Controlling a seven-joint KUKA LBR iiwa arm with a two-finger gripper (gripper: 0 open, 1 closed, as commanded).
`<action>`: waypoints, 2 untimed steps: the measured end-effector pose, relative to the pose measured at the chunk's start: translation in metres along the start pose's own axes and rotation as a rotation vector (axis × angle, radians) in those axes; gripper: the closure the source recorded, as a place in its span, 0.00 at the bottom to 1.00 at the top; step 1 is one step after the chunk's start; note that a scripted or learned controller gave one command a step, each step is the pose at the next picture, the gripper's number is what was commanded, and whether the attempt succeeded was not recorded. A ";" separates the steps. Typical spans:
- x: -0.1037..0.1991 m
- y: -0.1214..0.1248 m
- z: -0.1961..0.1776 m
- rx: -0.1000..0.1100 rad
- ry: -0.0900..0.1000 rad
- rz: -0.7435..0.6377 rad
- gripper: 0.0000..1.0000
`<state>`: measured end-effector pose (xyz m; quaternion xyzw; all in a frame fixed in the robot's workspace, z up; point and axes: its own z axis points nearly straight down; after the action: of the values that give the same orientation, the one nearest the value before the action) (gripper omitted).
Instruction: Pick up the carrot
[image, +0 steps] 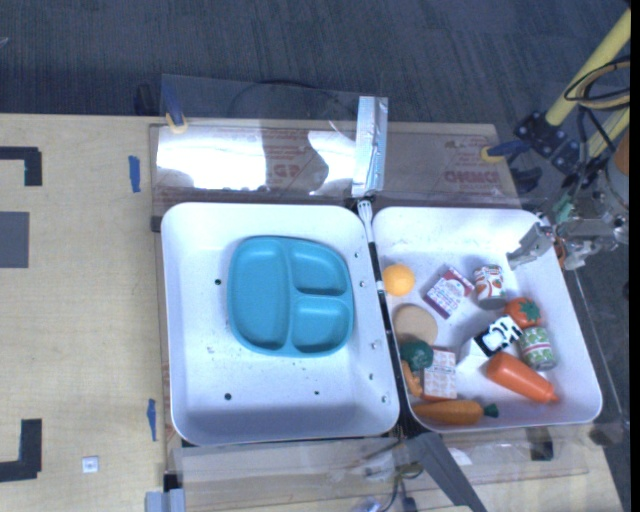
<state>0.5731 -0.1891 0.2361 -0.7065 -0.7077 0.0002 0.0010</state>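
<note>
Two orange carrot-like things lie in the right bin (585, 345). A fat orange cone (520, 377) rests near the front right corner. Along the front wall lies a slimmer orange carrot (450, 411) with a green tip pointing right. My gripper (540, 240) hangs over the bin's back right rim, well behind both and apart from them. Nothing shows beneath it except bare white bin floor.
The right bin also holds an orange ball (398, 279), a tan disc (415, 322), a pink packet (446, 293), a small can (488, 282), a red fruit (523, 312), a green can (538, 347) and a black-and-white piece (496, 337). A blue divided plate (290, 295) sits in the left bin (190, 330).
</note>
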 end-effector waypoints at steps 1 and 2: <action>0.049 -0.036 0.114 -0.017 -0.006 0.140 0.00; 0.052 -0.026 0.137 -0.003 -0.002 0.189 0.00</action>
<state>0.5473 -0.1366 0.0988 -0.7702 -0.6378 -0.0001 -0.0006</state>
